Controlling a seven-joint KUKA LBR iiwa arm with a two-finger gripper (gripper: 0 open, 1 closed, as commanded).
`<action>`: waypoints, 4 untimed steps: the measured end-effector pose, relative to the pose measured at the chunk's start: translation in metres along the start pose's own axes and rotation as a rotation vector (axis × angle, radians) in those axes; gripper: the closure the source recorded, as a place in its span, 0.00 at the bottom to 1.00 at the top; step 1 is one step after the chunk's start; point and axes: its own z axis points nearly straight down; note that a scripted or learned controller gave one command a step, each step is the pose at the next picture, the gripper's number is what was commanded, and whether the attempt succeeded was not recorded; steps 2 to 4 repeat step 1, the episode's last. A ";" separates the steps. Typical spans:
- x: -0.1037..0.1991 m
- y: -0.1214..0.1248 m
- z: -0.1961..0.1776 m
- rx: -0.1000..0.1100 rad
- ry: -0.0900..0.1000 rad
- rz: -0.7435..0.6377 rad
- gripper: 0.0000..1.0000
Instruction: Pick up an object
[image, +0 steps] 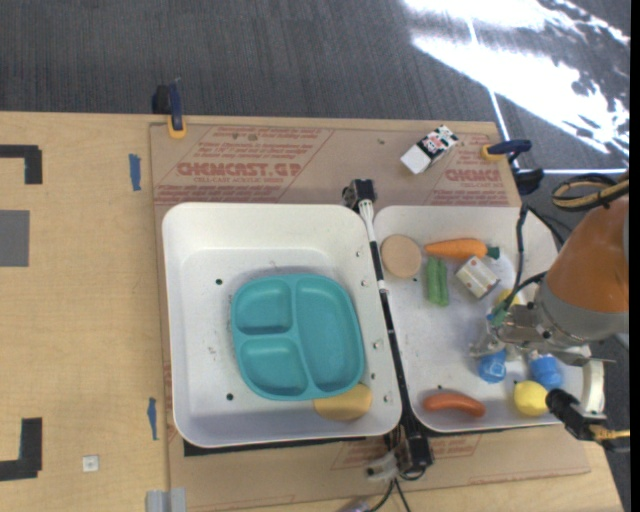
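My gripper (497, 338) hangs low over the right bin (452, 322), in its right half, under the arm's orange band. Just below it lies a small blue object (491, 369); whether the two touch is unclear. Near it are a blue ball-like piece (546, 370) and a yellow piece (531, 398). A red sausage-shaped toy (454, 403) lies at the bin's front. Toward the back sit an orange carrot (456, 249), a green stick (436, 282), a tan disc (401, 256) and a white, yellow-marked object (477, 277).
The left bin (195, 300) holds a teal divided plate (297, 335) with a yellow lump (343, 403) at its front edge. A small white-and-black carton (428, 149) lies on the cardboard behind the bins. Cables run along the right side.
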 end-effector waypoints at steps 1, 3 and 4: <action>0.067 -0.017 -0.078 0.000 0.000 0.062 1.00; 0.067 -0.017 -0.078 0.000 0.000 0.062 1.00; 0.067 -0.017 -0.078 0.000 0.000 0.062 1.00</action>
